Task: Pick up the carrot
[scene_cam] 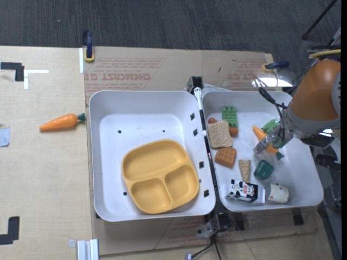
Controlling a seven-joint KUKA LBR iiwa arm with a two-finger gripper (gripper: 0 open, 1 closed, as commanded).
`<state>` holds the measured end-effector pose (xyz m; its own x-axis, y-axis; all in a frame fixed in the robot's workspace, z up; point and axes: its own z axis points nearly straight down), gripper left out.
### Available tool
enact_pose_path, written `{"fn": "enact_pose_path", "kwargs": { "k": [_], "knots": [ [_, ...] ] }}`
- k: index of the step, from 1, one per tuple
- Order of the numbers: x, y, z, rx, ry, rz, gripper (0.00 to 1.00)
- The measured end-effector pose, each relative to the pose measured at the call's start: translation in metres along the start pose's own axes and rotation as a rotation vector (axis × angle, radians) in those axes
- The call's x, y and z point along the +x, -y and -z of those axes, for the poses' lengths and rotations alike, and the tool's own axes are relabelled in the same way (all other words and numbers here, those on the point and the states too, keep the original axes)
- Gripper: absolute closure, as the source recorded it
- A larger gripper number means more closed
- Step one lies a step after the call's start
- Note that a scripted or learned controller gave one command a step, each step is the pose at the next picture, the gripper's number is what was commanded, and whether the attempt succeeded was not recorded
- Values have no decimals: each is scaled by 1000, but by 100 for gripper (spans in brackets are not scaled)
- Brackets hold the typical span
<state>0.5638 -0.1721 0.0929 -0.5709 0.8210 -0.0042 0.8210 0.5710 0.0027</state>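
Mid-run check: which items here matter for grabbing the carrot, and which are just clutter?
Job items:
carrot in the right bin
tool, right beside it

Just lying about:
second carrot on the bench, outside the bins
yellow tray
green block
bread slice
waffle
green cup

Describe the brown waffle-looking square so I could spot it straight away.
Start at the right-hand white bin, the crowded one beside the bin with the yellow plate. Along its left side, just below the speckled slice of toast, lies the waffle. It is the one piece with a darker orange-brown colour and a grid of square dents, where the toast is pale and flat.
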Motion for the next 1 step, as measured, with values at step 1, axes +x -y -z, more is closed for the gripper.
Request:
{"fn": "enact_pose_path", "kwargs": {
  "k": [1],
  "knots": [
    [37,-39,57,1,0,-125,100]
  ]
}}
